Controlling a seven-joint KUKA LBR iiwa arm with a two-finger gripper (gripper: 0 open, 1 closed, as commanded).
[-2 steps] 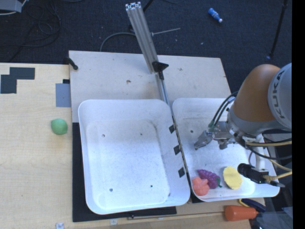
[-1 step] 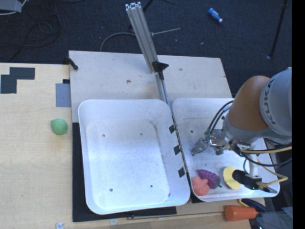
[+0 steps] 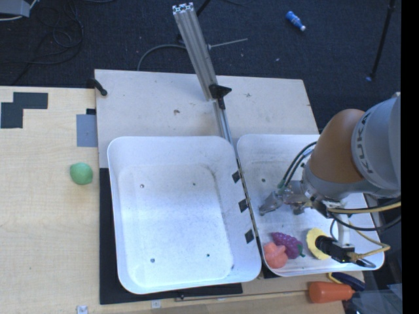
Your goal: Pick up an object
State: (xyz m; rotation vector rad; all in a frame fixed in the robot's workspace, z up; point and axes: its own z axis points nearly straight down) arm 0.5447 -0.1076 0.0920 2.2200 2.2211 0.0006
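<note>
Grey and orange, my arm hangs over the right bin, claw state I cannot tell, purple toy and 2 others unlifted.

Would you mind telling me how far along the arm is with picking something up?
Done: the arm has reached over the right bin. In hand: nothing that I can see; its claw hovers above the bin floor. Left: the purple toy, orange toy and yellow piece all lie in the bin, ungrasped.
</note>
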